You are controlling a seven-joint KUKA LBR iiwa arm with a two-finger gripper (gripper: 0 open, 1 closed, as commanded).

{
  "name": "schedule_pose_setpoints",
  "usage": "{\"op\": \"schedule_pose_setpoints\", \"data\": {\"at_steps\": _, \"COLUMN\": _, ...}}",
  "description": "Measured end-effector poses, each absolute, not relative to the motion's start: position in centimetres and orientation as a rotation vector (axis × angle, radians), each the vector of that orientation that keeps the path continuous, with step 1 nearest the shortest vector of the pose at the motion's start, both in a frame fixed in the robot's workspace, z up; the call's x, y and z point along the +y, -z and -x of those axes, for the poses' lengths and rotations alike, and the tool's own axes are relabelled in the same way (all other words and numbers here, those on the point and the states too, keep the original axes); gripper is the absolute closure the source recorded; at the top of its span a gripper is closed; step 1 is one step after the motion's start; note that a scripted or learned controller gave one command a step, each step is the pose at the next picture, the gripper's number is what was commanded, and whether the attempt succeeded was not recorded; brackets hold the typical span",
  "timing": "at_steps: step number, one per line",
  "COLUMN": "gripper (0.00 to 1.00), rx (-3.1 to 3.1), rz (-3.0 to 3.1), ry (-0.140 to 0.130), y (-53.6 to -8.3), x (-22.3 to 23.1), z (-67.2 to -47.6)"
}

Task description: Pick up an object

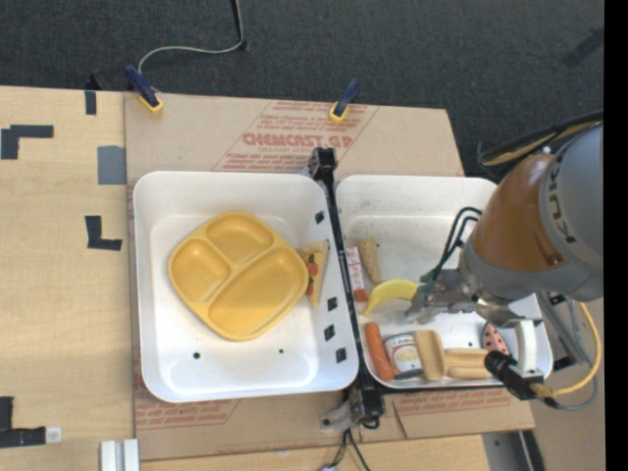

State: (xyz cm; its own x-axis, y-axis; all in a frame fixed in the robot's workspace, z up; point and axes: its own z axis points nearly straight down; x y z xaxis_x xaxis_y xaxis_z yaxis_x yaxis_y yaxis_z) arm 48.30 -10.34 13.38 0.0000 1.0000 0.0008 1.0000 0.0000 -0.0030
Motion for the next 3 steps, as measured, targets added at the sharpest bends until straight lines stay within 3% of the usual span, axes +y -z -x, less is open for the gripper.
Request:
{"op": "schedule_pose_setpoints", "data": {"at_steps": 1, "gripper": 1.00, "rx": -2.221, "rz": 2.220, "ry": -0.001, "y": -15.4, "x": -10.5, "z": -48.4}}
{"op": "schedule_pose_setpoints", "data": {"at_steps": 2, "gripper": 1.00, "rx": -2.220, "rz": 2.219, "ry": -0.003, "y": -13.1, "x": -10.0, "z": -48.3}}
{"op": "schedule_pose_setpoints", "data": {"at_steps": 3, "gripper": 1.00, "rx": -2.222, "rz": 2.222, "ry": -0.001, "y": -17.2, "x": -11.1, "z": -48.4}}
